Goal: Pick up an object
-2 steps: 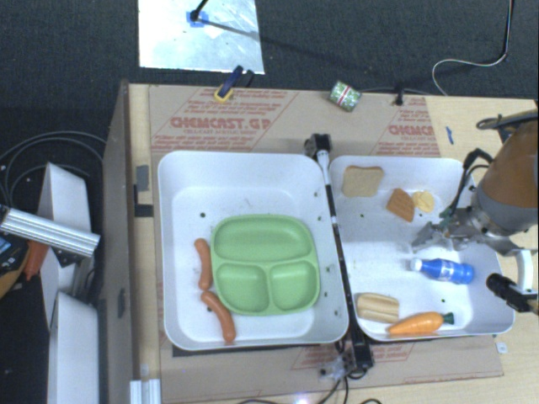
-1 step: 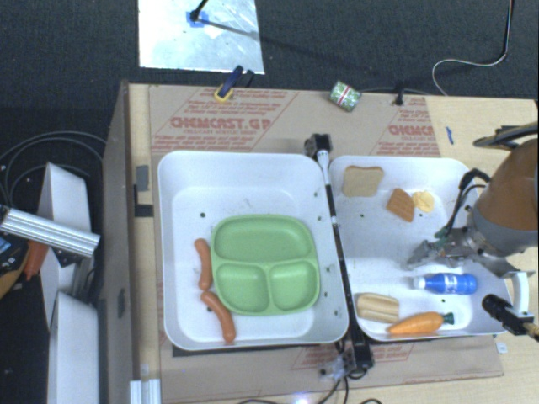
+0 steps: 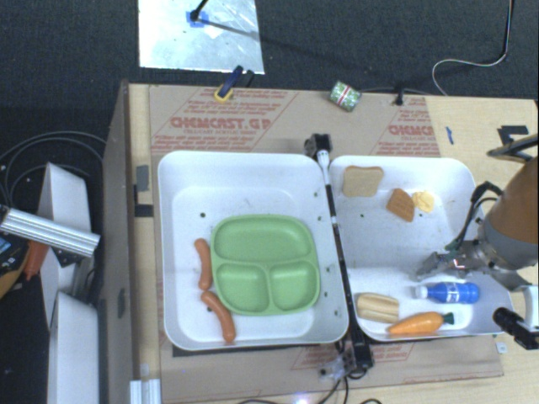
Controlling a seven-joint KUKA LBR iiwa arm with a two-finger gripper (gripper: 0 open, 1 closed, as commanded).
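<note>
Fingers just above blue bottle

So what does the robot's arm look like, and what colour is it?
The arm comes in from the right. It has a rounded orange-brown band, with grey below that. Thin dark cables loop beside it. Its end effector is small, made of grey metal, and reaches out over the right bin.

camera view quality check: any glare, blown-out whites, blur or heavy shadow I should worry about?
Camera view: overall soft, low resolution; the foil sheet on the floor throws glare; both white bins are bright with little surface detail, yet the green tray and orange carrot read clearly; shadows are faint; the gripper is small and smeared, fingers unresolved.
</note>
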